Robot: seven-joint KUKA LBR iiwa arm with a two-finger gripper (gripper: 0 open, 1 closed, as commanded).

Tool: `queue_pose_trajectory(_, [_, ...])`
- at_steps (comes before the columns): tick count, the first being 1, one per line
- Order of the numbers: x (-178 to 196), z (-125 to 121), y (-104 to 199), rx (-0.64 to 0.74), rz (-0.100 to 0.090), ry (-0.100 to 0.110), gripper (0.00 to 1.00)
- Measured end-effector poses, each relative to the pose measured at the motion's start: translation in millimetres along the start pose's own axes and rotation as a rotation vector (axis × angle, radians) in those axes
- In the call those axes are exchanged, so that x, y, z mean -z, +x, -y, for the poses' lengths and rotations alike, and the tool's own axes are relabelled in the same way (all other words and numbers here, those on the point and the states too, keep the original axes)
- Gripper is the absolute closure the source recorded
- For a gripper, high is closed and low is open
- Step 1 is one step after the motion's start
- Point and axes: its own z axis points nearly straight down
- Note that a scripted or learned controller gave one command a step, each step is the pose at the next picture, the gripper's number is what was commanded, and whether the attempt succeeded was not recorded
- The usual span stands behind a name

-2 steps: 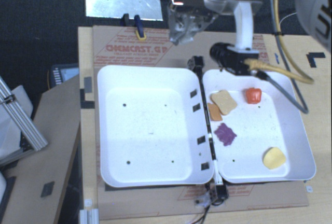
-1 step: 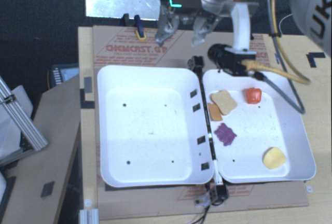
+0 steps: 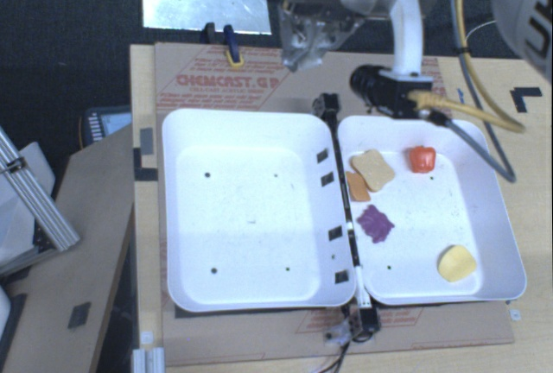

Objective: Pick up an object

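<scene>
Hanging above the far edge of the bench, the gripper [image 3: 301,47] sits well clear of both bins and grips nothing; whether it is open or closed cannot be told from this slanted view. The candidate objects all lie in the right bin [image 3: 497,216]: a tan bread-shaped piece [image 3: 373,168] at the far left, overlapping an orange slab [image 3: 357,187] just beside the divider; a red block [image 3: 422,159] at the far middle; a purple piece [image 3: 376,224] toward the centre; and a yellow lump [image 3: 457,262] at the near right. The left bin [image 3: 181,190] holds no objects. For a reliable pick, select an isolated target. The red block and the yellow lump each stand apart from their neighbours and from the walls, so they appear the easier choices. The tan piece and orange slab touch and lie close to the divider, which may obstruct one finger. Centre the gripper over the chosen object, descend vertically, and close only once the object lies between the fingers.
</scene>
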Motion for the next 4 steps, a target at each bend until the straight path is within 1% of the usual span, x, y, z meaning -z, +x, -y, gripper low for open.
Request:
queue_pose_trajectory(1, [-1,0,0,0.001,0.0,0.001,0.0])
queue_pose_trajectory(2, [11,0,1,0.005,-0.001,-0.002,1.0])
queue_pose_trajectory(3, [11,0,1,0.006,-0.001,-0.001,0.0])
queue_pose_trajectory(4, [11,0,1,0.006,-0.001,-0.001,0.0])
